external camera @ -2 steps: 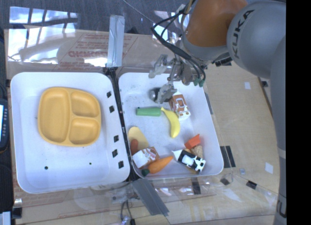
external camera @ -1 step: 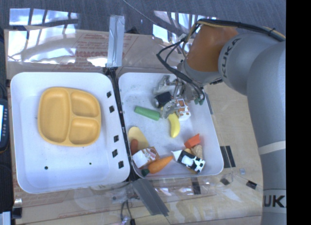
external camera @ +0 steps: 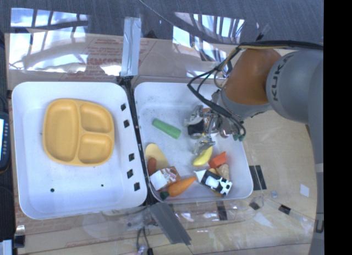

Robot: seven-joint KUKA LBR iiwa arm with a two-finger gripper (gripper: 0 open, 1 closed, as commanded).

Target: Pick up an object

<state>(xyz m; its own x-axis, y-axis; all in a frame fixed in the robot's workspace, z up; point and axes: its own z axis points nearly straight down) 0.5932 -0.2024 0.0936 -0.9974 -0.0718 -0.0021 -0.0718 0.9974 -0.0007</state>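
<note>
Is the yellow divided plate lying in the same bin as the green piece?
No, the yellow plate lies in the left bin, the green piece in the right bin.

Green cylinder [external camera: 166, 128] lying flat mid right bin [external camera: 165, 97], yellow banana-like piece [external camera: 202, 156], orange carrot [external camera: 181, 185] near front wall

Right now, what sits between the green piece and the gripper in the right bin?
Camera view: nothing. Bare white floor of the right bin separates the green piece from the gripper; other toys cluster lower down.
</note>
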